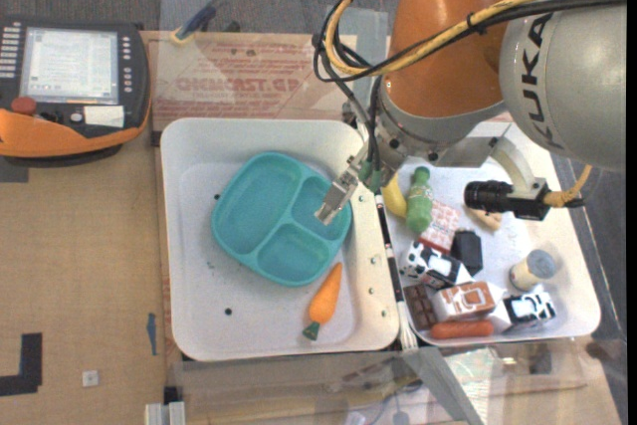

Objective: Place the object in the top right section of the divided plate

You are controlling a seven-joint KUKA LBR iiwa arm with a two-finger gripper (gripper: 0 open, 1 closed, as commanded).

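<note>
A teal divided plate (261, 214) lies in the left white bin (189, 244). My gripper (336, 197) hangs over the plate's right side, at the edge of its upper right section. Nothing can be made out in the gripper from this view. An orange toy carrot (326, 294) with a green top lies on the bin floor just below the plate's lower right rim. The arm's orange band and grey wrist (448, 45) cover the bench behind the gripper.
The right bin (582, 314) holds several items: a green bottle (420, 197), a yellow banana (395, 200), a black tool (503, 197), a cow toy (428, 262), a chocolate bar (423, 306), a sausage (460, 329). A teach pendant (70, 85) lies at the far left.
</note>
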